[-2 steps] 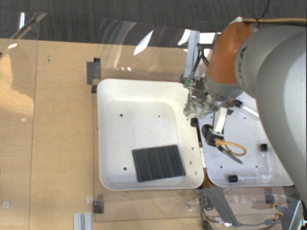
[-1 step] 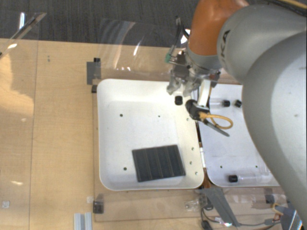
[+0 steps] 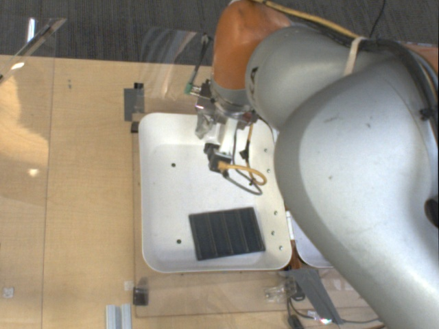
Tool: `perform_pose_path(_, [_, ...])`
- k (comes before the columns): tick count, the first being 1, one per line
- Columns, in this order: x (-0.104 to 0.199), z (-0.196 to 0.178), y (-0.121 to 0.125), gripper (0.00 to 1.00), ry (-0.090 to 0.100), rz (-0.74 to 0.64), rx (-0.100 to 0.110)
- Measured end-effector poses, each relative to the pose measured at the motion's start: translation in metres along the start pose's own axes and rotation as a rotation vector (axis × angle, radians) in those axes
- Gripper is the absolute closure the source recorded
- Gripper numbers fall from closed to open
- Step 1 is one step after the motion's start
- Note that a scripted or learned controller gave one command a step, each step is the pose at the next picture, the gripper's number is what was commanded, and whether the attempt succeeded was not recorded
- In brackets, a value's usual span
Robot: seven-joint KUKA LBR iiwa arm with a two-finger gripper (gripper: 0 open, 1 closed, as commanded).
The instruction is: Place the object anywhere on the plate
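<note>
Camera view: my claw (image 3: 208, 127) hangs over the bin's (image 3: 154, 184) far end. Dark ribbed slab (image 3: 226, 233) lies toward the bottom edge, long axis crosswise. Claw state: cannot tell.

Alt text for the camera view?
The pincer of the grey arm hangs over the far half of a white bin, where a dark ribbed rectangular pad lies flat near the front edge. The arm covers most of the second bin.
</note>
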State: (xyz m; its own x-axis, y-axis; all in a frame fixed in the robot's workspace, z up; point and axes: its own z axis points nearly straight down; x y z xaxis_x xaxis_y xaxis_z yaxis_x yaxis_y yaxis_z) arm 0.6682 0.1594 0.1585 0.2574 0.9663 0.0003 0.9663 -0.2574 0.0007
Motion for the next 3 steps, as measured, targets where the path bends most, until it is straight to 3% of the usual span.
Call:
perform_pose_path(1, [0.075, -0.057, -0.019, 1.00, 0.003, -0.448, -0.006])
perform_pose_path(3, [0.079, -0.081, -0.019, 1.00, 0.006, -0.462, -0.017])
